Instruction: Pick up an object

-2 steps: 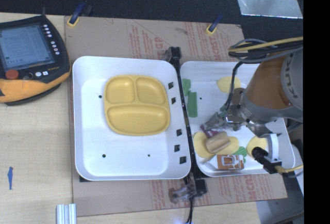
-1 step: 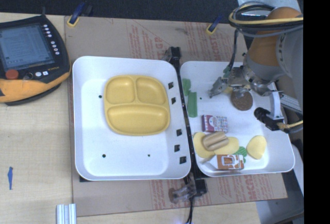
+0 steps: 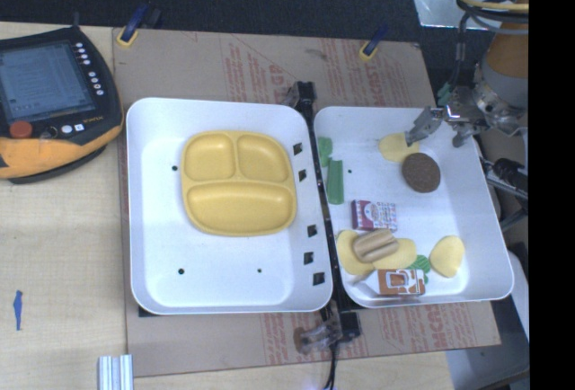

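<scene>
Gripper (image 3: 440,129) on the grey arm hovers over the upper part of the right-hand shallow white bin (image 3: 485,199), metal fingers spread apart with nothing between them. Its nearer fingertip hangs just beside a pale yellow round piece (image 3: 392,146), which sits at about nine o'clock from the gripper. At six o'clock from the gripper, close by, lies a flat brown round disc (image 3: 420,172), right beside that yellow piece. Further down toward six o'clock rests a small maroon-and-white packet (image 3: 373,215); its printing is too small to read. Below it a tan hot-dog-shaped toy (image 3: 375,244) lies atop a yellow banana-like piece (image 3: 350,255), with an orange-and-white carton (image 3: 400,282) beneath; its label is unreadable too. A yellow lemon-shaped toy (image 3: 447,254) sits at three o'clock from the hot dog. Two green strips (image 3: 333,180) lie along the bin's left wall. Over in the left white bin (image 3: 153,226) rests a yellow three-compartment plastic tray (image 3: 238,181), well apart from the gripper.
</scene>
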`<state>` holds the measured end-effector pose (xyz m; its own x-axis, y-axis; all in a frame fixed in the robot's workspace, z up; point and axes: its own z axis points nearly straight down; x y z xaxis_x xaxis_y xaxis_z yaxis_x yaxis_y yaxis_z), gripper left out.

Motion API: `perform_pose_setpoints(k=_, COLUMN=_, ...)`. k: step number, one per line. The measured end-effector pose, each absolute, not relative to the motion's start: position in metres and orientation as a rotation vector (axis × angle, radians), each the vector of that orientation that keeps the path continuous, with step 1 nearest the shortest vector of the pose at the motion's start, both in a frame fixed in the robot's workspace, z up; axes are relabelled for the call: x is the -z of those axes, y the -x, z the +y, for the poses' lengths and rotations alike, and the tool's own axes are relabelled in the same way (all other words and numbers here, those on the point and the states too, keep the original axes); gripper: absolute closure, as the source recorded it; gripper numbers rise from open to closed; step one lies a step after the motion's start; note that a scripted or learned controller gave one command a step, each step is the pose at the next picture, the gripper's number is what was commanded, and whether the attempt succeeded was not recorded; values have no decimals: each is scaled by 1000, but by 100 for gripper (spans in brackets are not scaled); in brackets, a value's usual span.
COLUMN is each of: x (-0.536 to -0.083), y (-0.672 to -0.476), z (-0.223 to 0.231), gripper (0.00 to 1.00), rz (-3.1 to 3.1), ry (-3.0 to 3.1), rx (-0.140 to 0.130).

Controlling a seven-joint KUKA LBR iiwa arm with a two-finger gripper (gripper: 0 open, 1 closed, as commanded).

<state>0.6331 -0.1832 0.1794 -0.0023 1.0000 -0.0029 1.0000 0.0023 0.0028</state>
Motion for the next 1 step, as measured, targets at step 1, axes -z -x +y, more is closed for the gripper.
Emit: perform_pose_setpoints(k=1, x=-87, y=-582, z=-182, gripper=0, rz=2231, ry=-2225, rx=11)
